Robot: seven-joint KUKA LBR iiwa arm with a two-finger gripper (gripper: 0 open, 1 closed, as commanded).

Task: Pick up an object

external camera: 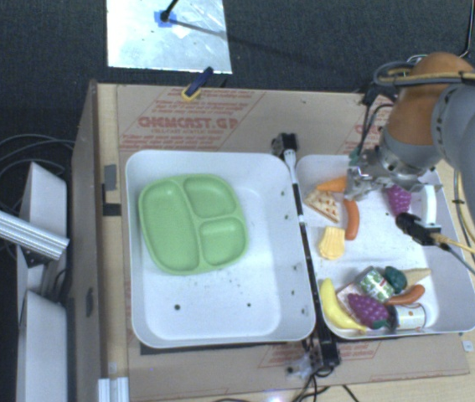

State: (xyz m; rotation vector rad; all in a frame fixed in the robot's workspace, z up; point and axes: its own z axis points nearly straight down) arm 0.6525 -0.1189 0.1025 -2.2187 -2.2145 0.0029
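In the right bin [455, 304], the gripper [363, 182] hangs at twelve o'clock beside an orange carrot piece [333, 186], pizza slice [324, 205] and sausage [352, 219]; its grip cannot be told

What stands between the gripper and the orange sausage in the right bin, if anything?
Nothing visible does. The gripper hangs over the upper part of the right bin, and the orange sausage lies just below it in the view, uncovered. The pizza slice lies close beside the sausage on the left, so it could be touched.
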